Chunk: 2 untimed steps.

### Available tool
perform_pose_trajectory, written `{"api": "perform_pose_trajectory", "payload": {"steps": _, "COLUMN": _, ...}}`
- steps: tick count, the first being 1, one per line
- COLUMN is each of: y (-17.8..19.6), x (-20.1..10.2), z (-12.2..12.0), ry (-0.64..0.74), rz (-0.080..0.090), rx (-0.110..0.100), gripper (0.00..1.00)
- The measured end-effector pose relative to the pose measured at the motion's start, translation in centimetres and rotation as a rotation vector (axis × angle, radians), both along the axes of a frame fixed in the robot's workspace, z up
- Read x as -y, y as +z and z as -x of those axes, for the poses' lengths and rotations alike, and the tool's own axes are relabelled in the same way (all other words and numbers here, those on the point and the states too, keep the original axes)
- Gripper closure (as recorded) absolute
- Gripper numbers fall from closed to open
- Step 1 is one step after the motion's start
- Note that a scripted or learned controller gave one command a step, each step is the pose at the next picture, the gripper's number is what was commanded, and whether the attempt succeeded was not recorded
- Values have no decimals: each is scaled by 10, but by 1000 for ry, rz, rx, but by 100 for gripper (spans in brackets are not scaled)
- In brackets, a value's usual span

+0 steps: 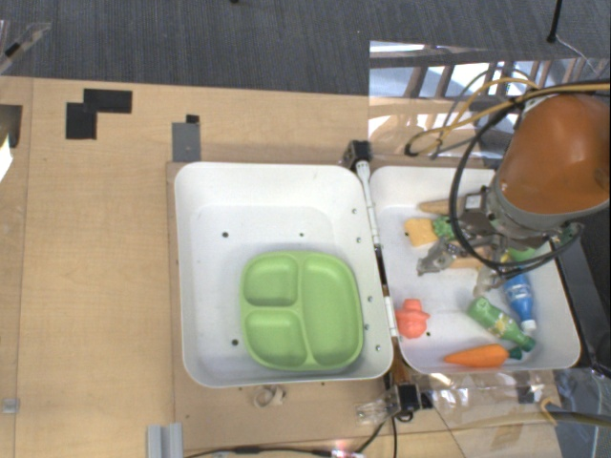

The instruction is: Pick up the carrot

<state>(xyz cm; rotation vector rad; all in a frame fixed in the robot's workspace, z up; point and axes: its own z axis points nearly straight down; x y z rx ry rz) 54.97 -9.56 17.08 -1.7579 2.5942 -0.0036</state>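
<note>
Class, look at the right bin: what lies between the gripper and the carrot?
In the camera view, a green bottle lies between the gripper and the carrot, with a blue-and-white bottle just beside it.

Carrot [475, 356] at right bin's [417, 355] near edge, end effector [460, 260] above bin's middle, green plate [302, 310] in left bin [210, 208]
</note>
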Motion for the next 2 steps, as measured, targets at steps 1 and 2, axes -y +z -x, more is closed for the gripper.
{"api": "perform_pose_trajectory", "payload": {"steps": 1, "y": -38, "x": 61, "z": -50, "ry": -120, "rz": 0, "rx": 1, "gripper": 0}}
{"api": "perform_pose_trajectory", "payload": {"steps": 2, "y": -81, "x": 6, "z": -29, "ry": 160, "rz": 3, "rx": 6, "gripper": 0}}
